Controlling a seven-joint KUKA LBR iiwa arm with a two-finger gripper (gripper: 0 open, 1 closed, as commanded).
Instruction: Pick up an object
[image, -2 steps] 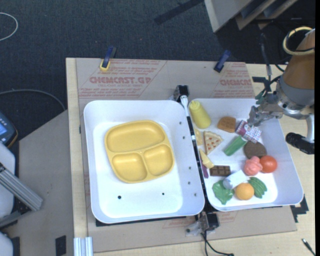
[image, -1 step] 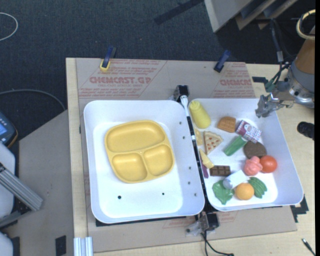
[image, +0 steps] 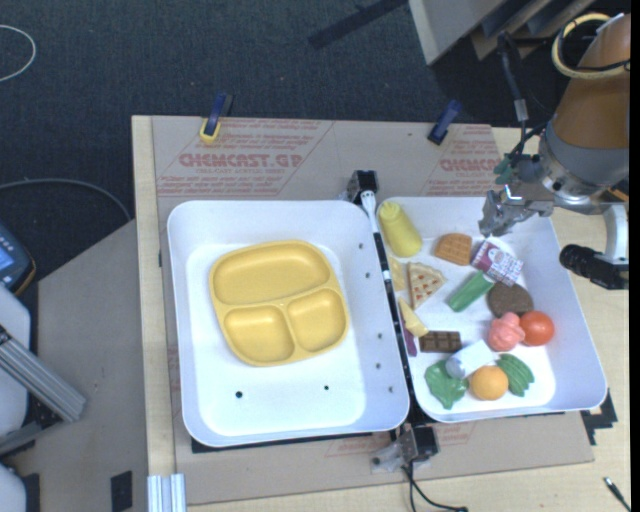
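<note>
The left bin (image: 190, 300) holds a yellow divided tray (image: 278, 300) with three compartments, lying flat and well apart from the arm. Across the divider, the right bin (image: 580, 385) carries the candidate objects: a yellow bottle (image: 400, 229) near the top left, a waffle-like piece (image: 453, 248), a pizza-like wedge (image: 424, 283), a green cylinder (image: 468, 292), a chocolate-coloured bar (image: 440, 342), a green leafy piece (image: 443, 384), an orange (image: 488, 382), a pink piece (image: 505, 332) and a tomato (image: 538, 327). A small purple-and-white carton (image: 497, 262) lies tilted just below the gripper (image: 499, 222), which hangs over the bin's upper part; whether its fingers are apart or together cannot be told at this resolution, and nothing is visibly between them. Judged from this layout, the carton is the likeliest target. A clean pick would call for a vertical descent centred on the carton, fingers straddling its narrow sides, clear of the adjoining green cylinder and waffle-like piece.
</note>
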